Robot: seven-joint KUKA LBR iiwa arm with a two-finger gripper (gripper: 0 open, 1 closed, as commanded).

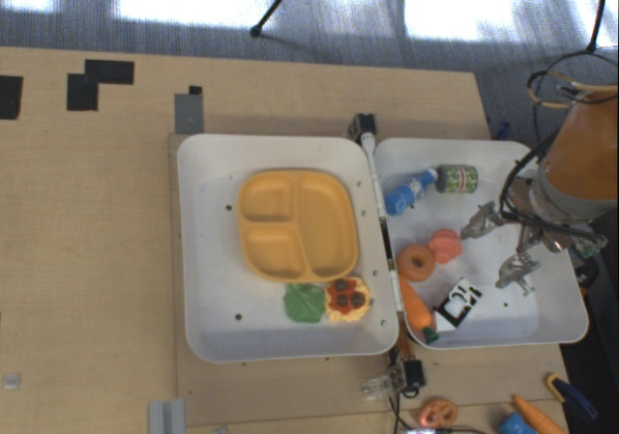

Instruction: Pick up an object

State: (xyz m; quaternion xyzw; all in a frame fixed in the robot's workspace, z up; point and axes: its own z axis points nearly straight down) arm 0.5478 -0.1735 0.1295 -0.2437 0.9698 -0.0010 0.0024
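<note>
Seen from above: two white bins side by side on a desk [87,229]. Gripper [499,246] hanging over bare floor of the right bin [556,326], fingers spread apart, nothing between them.

Candidates to pick, all to the gripper's camera-left: pink ball [445,245] nearest, touching a donut [417,263]; black-and-white block [458,303] below and left of the gripper; carrot [417,309] against the bin's left wall; blue bottle [407,190] and green can [456,179] above and left, well apart from the gripper.

Likely risks: closing on empty floor if lowered straight down, since nothing lies beneath. Ball apt to roll from a glancing finger. Ball and donut touching, so one finger could land on both and push them off. Carrot hard to straddle beside the wall.
</note>
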